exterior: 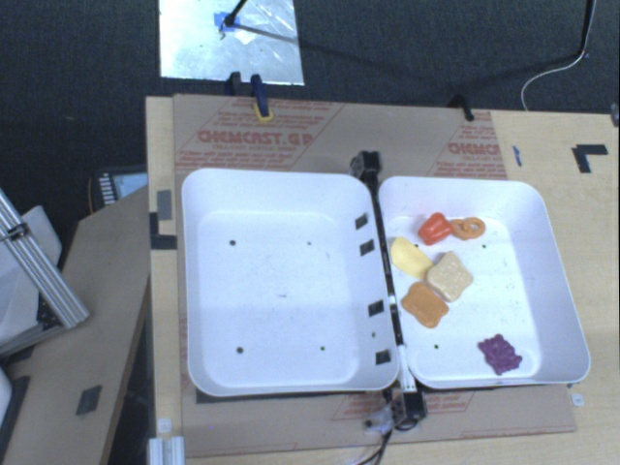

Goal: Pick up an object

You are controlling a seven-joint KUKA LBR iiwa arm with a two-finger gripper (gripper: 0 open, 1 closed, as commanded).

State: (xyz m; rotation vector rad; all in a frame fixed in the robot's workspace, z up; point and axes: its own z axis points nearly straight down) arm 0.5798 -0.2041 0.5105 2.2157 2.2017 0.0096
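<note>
Several small toy foods lie in the right bin (552, 260). A red pepper (434, 228) sits near its back left, with an orange ring (469, 228) touching it on the right. Below them lies a yellow piece (409, 257), then a beige cracker-like square (449, 276) and an orange-brown piece (424, 304) that it overlaps slightly. A purple grape bunch (500, 353) lies alone near the bin's front right.
The left bin (203, 211) stands beside the right one, joined by a black clipped divider (380, 260). Both rest on a cardboard sheet (262, 129) on the bench. A shiny metal plate (231, 27) lies at the back.
</note>
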